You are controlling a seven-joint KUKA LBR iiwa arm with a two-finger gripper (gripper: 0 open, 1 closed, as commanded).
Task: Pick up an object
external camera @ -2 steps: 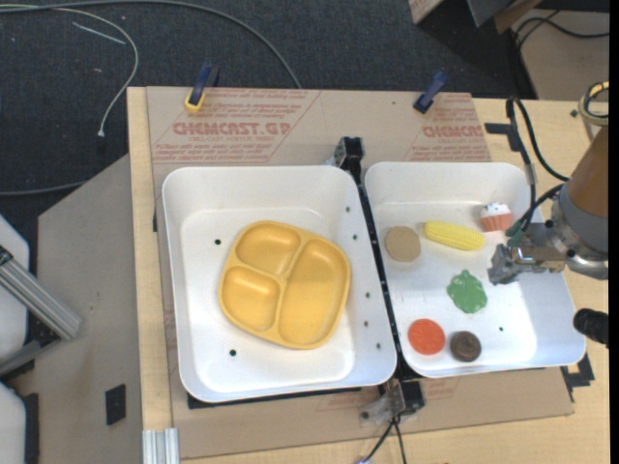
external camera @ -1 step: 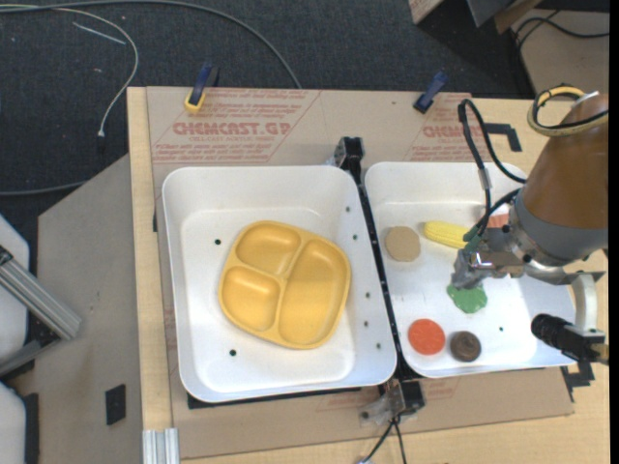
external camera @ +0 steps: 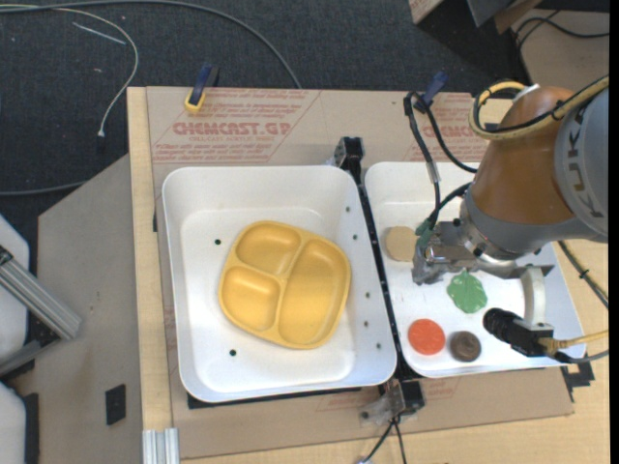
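My grey, orange-banded arm [external camera: 527, 177] hangs over the right white bin [external camera: 411, 187]. My gripper [external camera: 432, 259] grasps nothing I can see; its state I cannot tell. The flat green leaf-shaped piece [external camera: 468, 293] lies just beside it, toward the near right.

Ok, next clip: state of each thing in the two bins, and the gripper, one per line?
Yellow divided plate: upright, flat in the left bin.
Tan round piece: lying in the right bin, by the divider.
Green piece: lying flat, below the gripper.
Orange-red disc: lying flat.
Brown piece: beside the disc.
Gripper: low over the right bin.
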